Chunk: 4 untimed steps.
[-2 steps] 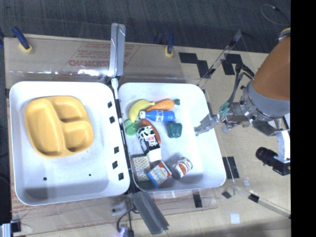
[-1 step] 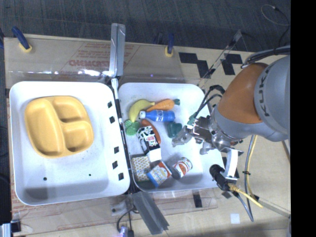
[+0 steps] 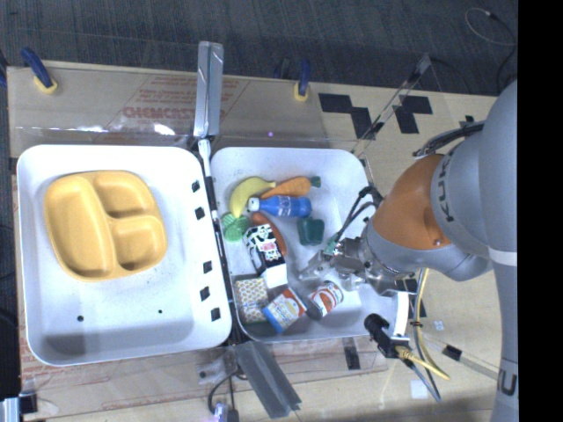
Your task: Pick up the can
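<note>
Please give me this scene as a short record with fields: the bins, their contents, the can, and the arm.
left bin: holds a yellow divided tray
right bin: holds mixed items, among them a banana, a carrot, a blue bottle
can: lies near the front of the right bin
end effector: low over the right bin, just above the can

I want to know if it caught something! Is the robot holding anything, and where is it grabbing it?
It cannot be told. The gripper is low in the right bin, just above the can, but nothing is seen between the jaws.
</note>
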Available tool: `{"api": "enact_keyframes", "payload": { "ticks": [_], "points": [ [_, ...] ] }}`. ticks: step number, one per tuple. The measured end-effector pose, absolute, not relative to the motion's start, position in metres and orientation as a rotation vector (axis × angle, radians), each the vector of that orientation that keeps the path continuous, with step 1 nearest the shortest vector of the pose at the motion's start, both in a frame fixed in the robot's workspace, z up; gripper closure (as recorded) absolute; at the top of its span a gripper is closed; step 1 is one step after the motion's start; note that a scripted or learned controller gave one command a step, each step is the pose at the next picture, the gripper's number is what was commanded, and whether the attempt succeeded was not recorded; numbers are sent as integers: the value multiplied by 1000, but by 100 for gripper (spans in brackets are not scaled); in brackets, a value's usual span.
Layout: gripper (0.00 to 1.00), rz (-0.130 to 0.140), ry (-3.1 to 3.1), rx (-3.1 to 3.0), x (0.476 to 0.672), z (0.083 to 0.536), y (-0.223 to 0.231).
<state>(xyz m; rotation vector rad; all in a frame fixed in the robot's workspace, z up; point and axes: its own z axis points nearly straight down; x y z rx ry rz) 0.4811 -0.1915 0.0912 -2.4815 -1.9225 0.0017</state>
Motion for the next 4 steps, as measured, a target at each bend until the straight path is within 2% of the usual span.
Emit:
{"api": "enact_keyframes", "payload": {
  "ticks": [1,2,3,4],
  "points": [
    [0,3,-1989,-2425,476,91,-174],
    [100,5,-1995,-2418,476,100,-173],
    [0,5,-1996,-2418,476,100,-173],
    [0,0,-2166,-2269,477,92,-188]
  ]
}}
